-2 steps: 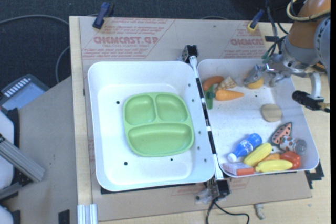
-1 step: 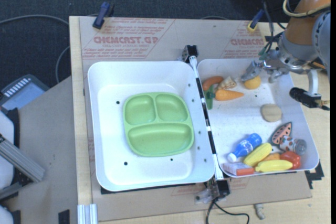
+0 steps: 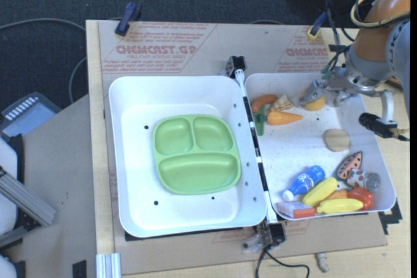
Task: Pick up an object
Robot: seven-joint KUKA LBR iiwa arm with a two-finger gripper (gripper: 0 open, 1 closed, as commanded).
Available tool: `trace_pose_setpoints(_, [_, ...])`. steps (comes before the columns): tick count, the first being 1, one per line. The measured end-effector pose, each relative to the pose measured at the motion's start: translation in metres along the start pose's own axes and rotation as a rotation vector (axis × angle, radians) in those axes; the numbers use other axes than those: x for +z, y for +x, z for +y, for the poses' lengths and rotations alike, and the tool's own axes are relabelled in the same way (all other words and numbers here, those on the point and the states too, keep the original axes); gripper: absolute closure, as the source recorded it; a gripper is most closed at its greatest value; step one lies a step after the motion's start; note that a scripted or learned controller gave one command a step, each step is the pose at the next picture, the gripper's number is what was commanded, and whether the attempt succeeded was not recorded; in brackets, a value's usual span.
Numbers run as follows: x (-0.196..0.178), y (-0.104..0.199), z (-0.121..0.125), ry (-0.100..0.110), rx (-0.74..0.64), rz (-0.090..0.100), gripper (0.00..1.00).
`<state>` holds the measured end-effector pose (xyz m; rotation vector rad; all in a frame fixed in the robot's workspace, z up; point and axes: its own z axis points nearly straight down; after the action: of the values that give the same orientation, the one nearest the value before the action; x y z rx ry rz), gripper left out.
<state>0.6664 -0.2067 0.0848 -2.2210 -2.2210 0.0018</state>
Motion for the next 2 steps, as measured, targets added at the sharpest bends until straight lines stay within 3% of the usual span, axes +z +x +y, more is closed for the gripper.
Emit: trace_pose_setpoints(2, [-0.001, -0.006, 0.0014, 0.003, -0.003, 0.011, 0.0])
